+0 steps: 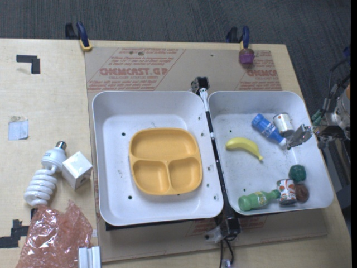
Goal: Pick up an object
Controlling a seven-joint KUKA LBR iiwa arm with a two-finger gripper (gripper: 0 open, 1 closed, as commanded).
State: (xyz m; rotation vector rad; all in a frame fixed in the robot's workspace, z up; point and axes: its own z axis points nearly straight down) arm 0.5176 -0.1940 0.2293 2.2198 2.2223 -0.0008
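Yellow banana [244,146], orange-yellow tray [165,161]

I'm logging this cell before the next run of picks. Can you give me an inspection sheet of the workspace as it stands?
Surface: pale bench under a printed board clamped at its far edge.
Job's things: right bin holds a banana, blue bottle, silver can, green bottle, small can, green ball, brown ball.
Left bin: yellow divided tray.
Clutter: spiral bulb, white cube, pink wrap, purple item.
Gripper: at the right bin's right wall, holding nothing visible.
Cables: black cable at the near edge.
Surroundings: dark carpet.
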